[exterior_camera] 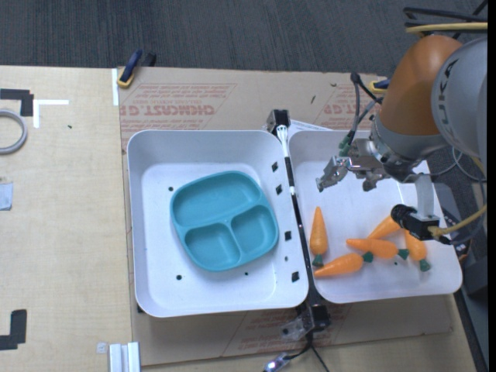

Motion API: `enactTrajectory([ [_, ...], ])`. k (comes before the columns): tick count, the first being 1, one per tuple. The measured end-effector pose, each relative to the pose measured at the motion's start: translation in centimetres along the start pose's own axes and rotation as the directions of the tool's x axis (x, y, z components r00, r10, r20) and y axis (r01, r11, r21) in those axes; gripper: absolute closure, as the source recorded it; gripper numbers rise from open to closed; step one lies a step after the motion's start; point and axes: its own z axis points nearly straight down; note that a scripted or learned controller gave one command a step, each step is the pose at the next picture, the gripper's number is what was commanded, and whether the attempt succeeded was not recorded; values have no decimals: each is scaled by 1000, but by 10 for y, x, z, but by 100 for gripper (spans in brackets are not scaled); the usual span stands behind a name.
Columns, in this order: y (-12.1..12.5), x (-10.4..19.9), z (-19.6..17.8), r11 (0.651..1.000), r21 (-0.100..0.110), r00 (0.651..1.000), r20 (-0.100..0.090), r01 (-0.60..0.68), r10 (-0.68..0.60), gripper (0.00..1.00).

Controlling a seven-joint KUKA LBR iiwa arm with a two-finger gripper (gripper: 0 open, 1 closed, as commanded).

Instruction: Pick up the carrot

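fingers of my gripper [350, 173] hang over the bare floor of the right bin [341, 152], in its upper half, and i cannot tell whether they are spread or closed; nothing shows between them. my grey arm with its orange band [415, 84] reaches in behind me from the right.

below me, close to the bin's left wall, one carrot [318, 231] lies nearly upright on the floor. further below it a second carrot [339, 266] lies slanted near the bottom edge. to my lower right a third carrot [373, 247] lies almost level, with a fourth carrot [385, 227] slanting just above it and a fifth carrot [415, 249] beside them, partly behind a black part of my arm.

left of me, past the divider, the left bin [147, 208] holds a teal divided plate [224, 220]. both bins sit on brown cardboard [178, 103].
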Motion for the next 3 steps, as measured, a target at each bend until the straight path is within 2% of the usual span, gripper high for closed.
enactTrajectory([
  [1,-28,-41,71,1000,1,1000,-1,-2,2,0],
  [2,-6,1,0,1000,0,1000,0,0,0,0],
  [3,-23,-35,100,1000,1,1000,-1,-2,2,0],
])
